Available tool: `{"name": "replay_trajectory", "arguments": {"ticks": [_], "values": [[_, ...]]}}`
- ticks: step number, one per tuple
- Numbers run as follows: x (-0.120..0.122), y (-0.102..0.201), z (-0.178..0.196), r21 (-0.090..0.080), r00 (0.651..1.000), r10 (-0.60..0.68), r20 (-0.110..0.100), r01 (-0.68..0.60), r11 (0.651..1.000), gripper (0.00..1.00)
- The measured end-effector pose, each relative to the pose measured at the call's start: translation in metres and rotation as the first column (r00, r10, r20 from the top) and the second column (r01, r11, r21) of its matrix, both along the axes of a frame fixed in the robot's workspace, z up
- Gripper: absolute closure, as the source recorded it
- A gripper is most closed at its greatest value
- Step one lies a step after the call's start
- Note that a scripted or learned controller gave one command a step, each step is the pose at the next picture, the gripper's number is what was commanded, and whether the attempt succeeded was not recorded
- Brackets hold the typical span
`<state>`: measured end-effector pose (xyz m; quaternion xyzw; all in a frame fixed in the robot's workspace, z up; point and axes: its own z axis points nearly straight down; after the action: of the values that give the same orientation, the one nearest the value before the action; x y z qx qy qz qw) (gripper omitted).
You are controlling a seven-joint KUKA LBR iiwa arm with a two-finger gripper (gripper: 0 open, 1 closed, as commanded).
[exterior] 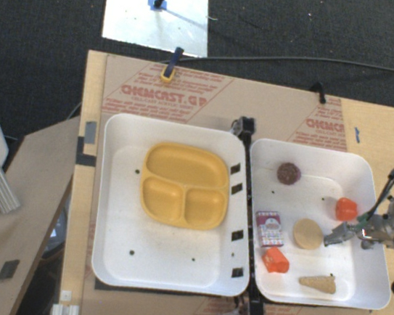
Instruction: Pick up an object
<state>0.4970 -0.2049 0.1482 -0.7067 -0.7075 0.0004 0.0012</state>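
The gripper hangs over the right bin, at its right side, just right of the tan disc and below the orange block. Whether its jaws are wide or narrow I cannot tell (the tip is small and dark), and nothing shows between them. Also in this bin: a dark puck, a card, a red block and a wedge. A yellow tray lies in the left bin.
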Motion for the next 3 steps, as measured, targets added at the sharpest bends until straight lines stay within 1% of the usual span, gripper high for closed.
{"name": "replay_trajectory", "arguments": {"ticks": [1, 2, 3], "values": [[0.001, 0.0, -0.042, 0.0, 1.0, 0.0, 0.001, 0.0, 1.0, 0.0], [0.001, 0.0, -0.065, -0.001, 1.0, 0.0, 0.002, 0.0, 1.0, 0.0], [0.003, -0.001, -0.052, -0.003, 1.0, 0.0, 0.007, 0.0, 1.0, 1.0]]}}
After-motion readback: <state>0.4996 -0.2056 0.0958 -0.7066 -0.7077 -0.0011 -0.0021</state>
